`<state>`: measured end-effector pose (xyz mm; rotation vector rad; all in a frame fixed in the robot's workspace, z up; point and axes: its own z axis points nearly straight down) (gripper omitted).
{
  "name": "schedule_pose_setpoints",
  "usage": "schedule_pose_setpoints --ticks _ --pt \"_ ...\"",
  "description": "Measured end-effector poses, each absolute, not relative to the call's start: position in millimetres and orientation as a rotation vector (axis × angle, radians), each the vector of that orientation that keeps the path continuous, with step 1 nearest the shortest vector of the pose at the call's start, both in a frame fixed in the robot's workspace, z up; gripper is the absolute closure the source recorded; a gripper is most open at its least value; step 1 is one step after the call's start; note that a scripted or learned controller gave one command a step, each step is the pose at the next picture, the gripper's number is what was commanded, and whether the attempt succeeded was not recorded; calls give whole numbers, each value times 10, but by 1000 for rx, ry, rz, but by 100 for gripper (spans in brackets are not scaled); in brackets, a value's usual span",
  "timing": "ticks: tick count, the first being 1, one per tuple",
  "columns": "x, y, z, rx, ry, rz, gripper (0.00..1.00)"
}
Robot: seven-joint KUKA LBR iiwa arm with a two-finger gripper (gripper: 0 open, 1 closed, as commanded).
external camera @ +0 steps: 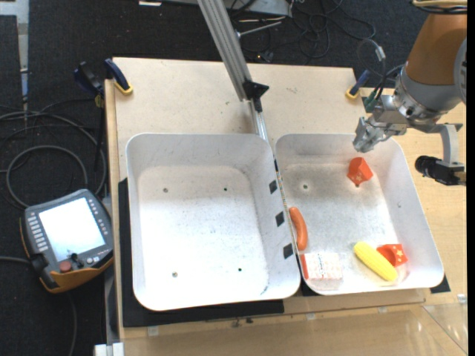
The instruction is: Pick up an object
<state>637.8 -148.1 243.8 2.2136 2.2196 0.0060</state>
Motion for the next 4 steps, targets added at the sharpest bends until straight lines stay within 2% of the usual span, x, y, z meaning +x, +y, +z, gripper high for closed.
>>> schedule_pose_setpoints --ticks 1,4 --pt "6135 -1015 2377 2216 2230 -1 100" --pt "5594 510 2457 2213 2233 1 100"
